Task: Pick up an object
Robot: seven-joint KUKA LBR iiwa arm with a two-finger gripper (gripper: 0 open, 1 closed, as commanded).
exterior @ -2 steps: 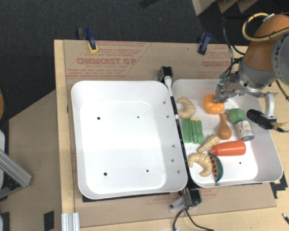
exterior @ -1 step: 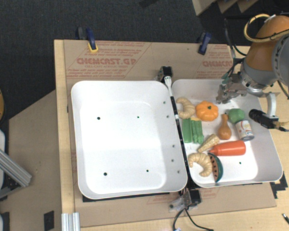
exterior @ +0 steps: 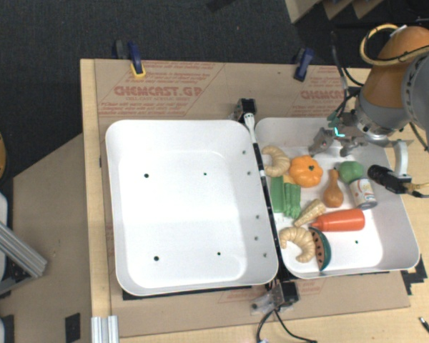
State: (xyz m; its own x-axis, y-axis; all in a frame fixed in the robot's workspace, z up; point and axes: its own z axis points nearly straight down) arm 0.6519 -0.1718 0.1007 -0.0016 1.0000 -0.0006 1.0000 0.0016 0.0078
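Right bin (exterior: pixel 397 252) was crowded: I noted a small pumpkin (exterior: pixel 305 171), croissant (exterior: pixel 277 161), green stalks (exterior: pixel 285 196), a red cylinder (exterior: pixel 338 221), a can (exterior: pixel 362 192) and a watermelon slice (exterior: pixel 320 250). Left bin (exterior: pixel 129 191) adjoined it. Gripper (exterior: pixel 336 140) hung over the right bin's far end, near the pumpkin; grip state I couldn't tell.

— Any lettering you can read?
— Red print on the brown board (exterior: pixel 200 84) under the bins: "CHEMCAST GP", above the left bin, with finer lines below too small to read. The same red print begins again above the right bin, cut off by the arm.
— On the small can (exterior: pixel 362 192)?
— A label, unreadable.
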